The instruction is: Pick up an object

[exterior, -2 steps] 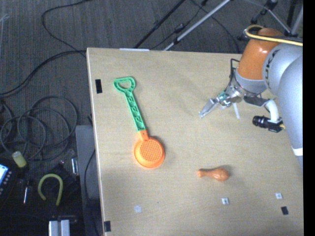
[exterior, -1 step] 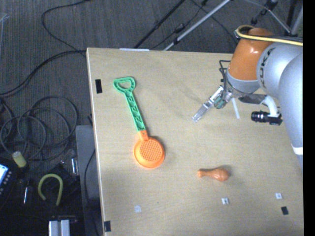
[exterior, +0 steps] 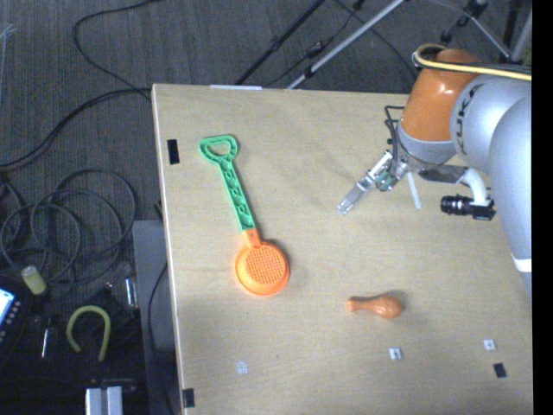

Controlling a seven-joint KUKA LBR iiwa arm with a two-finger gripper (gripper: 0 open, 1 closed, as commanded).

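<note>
the light wooden desk point(exterior: 346, 379) fills the middle and right of the frame, with dark carpet beyond it at the top and left, where black cables point(exterior: 60, 223) coil and a small yellow-green u-shaped piece point(exterior: 88, 325) lies near the lower left corner. thin metal stand legs point(exterior: 371, 20) cross the carpet at the top. on the desk, a toy strainer point(exterior: 246, 232) lies left of centre: its green openwork handle runs from a looped end at the upper left down to a round orange mesh head at the lower right. a small orange pear-shaped object point(exterior: 378, 305) rests by itself in the lower middle, narrow end pointing left, well apart from the strainer. the grey arm with its orange band point(exterior: 436, 98) enters at the upper right, and the hand point(exterior: 363, 188) hangs over bare desk above the pear-shaped object, grasping nothing; whether its fingers are parted cannot be told. nothing lies between the hand and either object.
</note>
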